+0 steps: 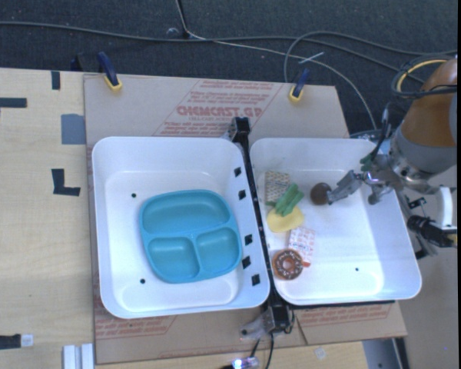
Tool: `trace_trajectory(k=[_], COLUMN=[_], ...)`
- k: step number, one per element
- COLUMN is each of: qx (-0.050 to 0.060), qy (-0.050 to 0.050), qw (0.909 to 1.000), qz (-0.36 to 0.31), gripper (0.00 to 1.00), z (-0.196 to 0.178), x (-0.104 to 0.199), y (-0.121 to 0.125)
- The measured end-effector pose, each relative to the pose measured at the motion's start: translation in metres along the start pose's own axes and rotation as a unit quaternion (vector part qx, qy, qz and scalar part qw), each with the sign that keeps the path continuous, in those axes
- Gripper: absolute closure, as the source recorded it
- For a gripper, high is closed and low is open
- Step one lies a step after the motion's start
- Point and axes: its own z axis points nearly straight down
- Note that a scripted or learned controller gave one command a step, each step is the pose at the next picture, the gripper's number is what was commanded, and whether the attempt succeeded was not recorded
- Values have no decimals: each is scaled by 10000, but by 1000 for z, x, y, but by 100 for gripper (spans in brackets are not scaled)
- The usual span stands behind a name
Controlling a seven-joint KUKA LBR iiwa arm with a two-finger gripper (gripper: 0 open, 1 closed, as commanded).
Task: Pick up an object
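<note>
1. Brown-frosted, the toy doughnut [288, 264] lies nearest, at about 7 o'clock in the right shallow white plastic bin [384, 279].
2. Touching the doughnut at its 1 o'clock is a small white packet with red print [304, 241].
3. Across the divider, the left shallow white plastic bin [115, 206] carries a light blue plastic plate with three compartments [190, 233], lying flat near its middle.
4. Farther back in the right bin, a yellow soft toy piece [284, 221] lies with a green ribbed toy piece [289, 200] leaning over its far edge; a beige patterned scrap [276, 181] sits just beyond, at 10 o'clock in the bin.
5. A small dark brown ball [320, 194] rests at 3 o'clock of the green piece, apart from it.
6. The grey metal gripper [346, 189] hangs just beside the ball at its 3 o'clock, tip almost touching it; whether it is spread or closed I cannot tell, and nothing is visibly pinched.
7. Beyond the bins, a cardboard sheet [207, 110] covers the desk [23, 206], held by two blue-and-yellow clamps [107, 74] at its far edge.
</note>
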Motion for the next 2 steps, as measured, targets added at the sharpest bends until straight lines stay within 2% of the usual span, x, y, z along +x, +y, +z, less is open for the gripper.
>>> trace_trajectory(k=[1, 2], qx=[-69, -57], qy=[-15, -19], qw=[10000, 10000], qz=[-21, -18], gripper=[0, 0], z=[-8, 42], x=[0, -8], y=[3, 8])
